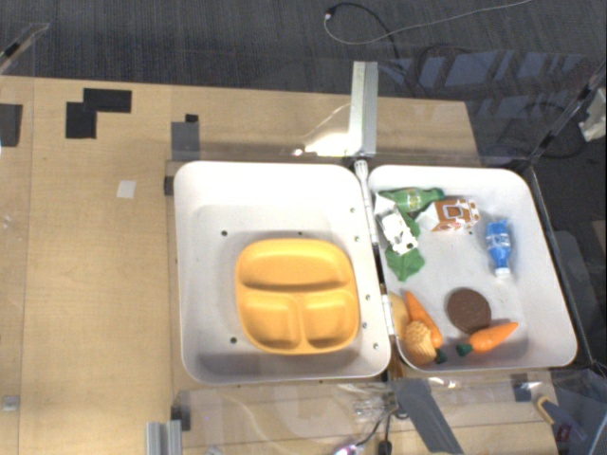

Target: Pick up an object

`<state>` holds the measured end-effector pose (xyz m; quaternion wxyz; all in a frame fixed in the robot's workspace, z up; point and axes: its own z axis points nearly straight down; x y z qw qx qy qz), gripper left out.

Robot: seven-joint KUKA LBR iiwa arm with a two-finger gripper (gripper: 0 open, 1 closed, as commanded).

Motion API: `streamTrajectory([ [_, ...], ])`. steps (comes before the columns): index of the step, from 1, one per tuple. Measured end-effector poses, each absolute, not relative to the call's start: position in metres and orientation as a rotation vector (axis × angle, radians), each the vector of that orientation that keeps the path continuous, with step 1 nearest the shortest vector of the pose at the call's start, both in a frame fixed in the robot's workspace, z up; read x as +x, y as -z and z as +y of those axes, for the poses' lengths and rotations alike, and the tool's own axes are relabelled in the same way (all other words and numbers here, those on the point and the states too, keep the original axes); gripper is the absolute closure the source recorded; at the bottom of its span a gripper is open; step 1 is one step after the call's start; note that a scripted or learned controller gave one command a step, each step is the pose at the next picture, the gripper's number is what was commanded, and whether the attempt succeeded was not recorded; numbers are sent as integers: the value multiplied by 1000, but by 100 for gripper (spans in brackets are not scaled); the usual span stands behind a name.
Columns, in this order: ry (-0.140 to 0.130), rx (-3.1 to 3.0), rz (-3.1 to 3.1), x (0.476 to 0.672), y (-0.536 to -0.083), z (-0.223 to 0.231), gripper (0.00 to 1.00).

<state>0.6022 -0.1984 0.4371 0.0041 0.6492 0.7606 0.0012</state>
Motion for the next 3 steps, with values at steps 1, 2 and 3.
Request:
streamTrajectory([
  [1,-5,2429,1984,665,-436,-179,100],
  [2,-5,2528,1858,669,-429,-151,100],
  [3,-9,2515,1867,671,-441,-149,100],
])
